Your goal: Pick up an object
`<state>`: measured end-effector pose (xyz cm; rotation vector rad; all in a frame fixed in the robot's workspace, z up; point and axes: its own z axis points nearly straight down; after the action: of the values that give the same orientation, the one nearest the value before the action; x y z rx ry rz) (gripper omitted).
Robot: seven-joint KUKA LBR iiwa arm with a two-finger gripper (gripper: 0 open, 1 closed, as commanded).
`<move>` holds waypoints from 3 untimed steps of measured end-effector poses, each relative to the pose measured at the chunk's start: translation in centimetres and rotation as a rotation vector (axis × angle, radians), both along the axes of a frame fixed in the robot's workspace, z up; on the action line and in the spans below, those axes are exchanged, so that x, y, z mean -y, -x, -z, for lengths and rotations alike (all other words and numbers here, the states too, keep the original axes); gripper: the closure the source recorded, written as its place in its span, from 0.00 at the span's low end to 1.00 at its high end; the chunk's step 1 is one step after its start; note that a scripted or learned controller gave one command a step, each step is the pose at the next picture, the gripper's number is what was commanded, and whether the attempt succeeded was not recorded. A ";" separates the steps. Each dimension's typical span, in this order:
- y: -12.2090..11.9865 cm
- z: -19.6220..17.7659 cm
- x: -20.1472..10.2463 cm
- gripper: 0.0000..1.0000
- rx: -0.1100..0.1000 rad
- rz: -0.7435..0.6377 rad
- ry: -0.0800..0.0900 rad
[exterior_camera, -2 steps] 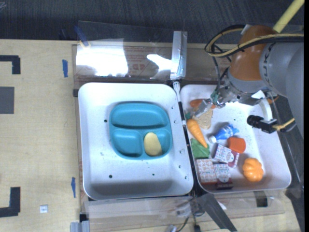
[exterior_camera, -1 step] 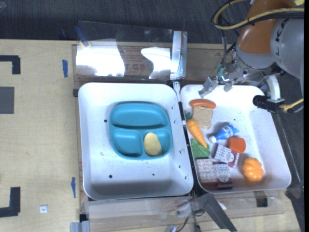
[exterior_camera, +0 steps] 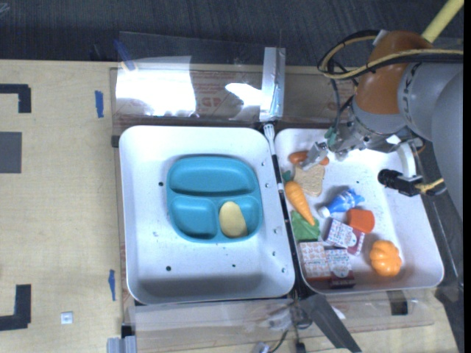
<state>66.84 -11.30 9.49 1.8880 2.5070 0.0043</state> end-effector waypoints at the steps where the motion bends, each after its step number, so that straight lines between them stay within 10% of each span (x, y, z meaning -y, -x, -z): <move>1: -0.2 -1.3 -0.1 1.00 0.006 -0.001 0.000; 2: 0.0 -9.3 -4.2 1.00 0.003 0.248 -0.001; 3: 0.1 -9.0 -4.1 0.00 -0.002 0.249 0.000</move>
<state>66.73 -7.17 18.54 2.1854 2.2544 0.0016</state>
